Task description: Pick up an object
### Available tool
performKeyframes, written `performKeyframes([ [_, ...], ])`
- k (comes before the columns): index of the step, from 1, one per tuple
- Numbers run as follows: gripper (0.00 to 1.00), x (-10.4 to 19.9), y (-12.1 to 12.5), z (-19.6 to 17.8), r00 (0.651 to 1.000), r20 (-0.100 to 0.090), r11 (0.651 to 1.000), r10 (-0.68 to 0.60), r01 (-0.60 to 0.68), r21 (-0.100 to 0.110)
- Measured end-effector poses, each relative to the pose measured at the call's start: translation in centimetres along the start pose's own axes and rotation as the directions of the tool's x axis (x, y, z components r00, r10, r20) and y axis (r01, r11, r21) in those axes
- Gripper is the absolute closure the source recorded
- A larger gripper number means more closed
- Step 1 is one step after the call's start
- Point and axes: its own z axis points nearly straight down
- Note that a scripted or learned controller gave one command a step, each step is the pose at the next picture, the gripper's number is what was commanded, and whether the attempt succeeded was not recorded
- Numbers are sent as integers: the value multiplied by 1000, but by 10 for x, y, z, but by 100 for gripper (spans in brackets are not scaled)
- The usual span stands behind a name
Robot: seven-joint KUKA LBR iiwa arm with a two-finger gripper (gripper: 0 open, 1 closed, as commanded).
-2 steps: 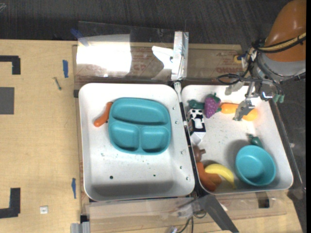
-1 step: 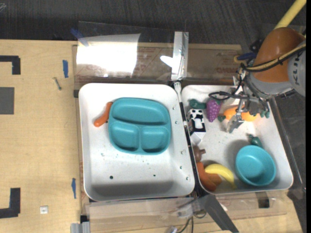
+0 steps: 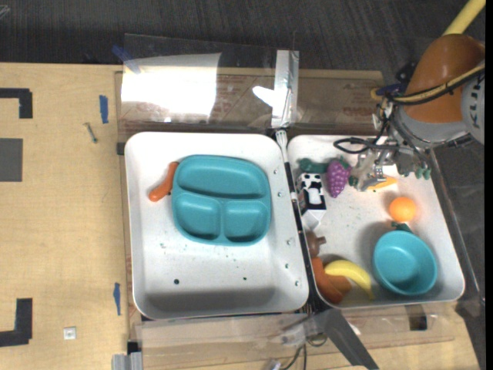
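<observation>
Bins (image 3: 146,206) — two, one teal plate (image 3: 221,199), one teal bowl (image 3: 404,262), one banana (image 3: 348,273)

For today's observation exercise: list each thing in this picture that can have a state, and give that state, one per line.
Teal divided tray: upright in the left bin, compartments bare.
Teal bowl: upright in the right bin.
Banana: lying beside the bowl.
Purple grapes: resting in the right bin, beside the gripper.
Orange ball: resting free.
</observation>
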Motion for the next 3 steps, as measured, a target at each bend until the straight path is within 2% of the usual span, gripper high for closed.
performKeyframes([
  [1,100,-6,41,21,974,-6,974,-229,229,-2],
  [2,100,-16,81,-83,980,4,980,-201,201,-2],
  [3,100,-16,44,-156,990,-1,990,-144,144,-1],
])
